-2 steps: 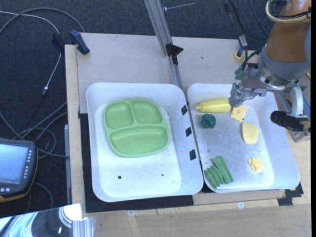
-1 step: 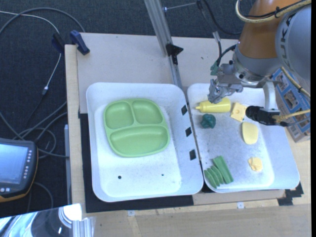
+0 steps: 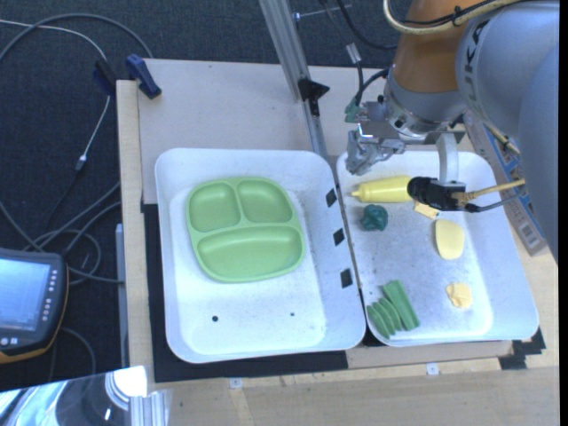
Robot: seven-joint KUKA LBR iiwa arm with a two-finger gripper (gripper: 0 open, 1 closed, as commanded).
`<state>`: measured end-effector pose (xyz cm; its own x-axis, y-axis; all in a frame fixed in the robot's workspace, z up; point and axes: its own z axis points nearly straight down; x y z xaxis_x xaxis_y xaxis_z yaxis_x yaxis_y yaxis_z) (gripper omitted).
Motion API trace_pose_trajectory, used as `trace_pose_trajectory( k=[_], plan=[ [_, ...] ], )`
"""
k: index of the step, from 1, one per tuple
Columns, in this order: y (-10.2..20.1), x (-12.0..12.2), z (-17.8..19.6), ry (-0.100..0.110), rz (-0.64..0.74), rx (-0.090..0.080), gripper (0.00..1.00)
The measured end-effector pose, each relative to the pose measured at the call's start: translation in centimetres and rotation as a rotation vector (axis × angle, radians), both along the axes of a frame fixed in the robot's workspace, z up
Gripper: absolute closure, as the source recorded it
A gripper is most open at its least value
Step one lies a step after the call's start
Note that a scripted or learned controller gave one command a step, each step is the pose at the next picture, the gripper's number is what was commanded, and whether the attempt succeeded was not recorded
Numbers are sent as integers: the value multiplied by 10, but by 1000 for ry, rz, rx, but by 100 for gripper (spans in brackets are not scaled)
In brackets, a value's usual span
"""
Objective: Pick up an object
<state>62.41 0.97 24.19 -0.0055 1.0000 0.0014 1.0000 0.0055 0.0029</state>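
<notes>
Green bean pods (image 3: 393, 307) sit nearest, hand (image 3: 368, 155) hovers just above the yellow bottle (image 3: 388, 189) at the right bin's (image 3: 497, 327) far edge, grip state unclear — approach step, next: descend and clamp.

The right bin (image 3: 497, 322) is crowded at its far end: a yellow-handled tool (image 3: 395, 189), a teal lump (image 3: 374, 217) and a pale yellow piece (image 3: 449, 239) sit close together. Its middle floor lies open between these and the green pods (image 3: 393, 307) and small yellow bit (image 3: 459, 295) near the front rim. A slanted metal pole (image 3: 288, 51) stands just left of the pincer (image 3: 366, 155).
</notes>
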Motion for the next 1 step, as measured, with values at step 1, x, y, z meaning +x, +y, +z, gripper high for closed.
trace_pose_trajectory(
  k=[1],
  plan=[
    [48,12,-13,1,0,0,100]
  ],
)
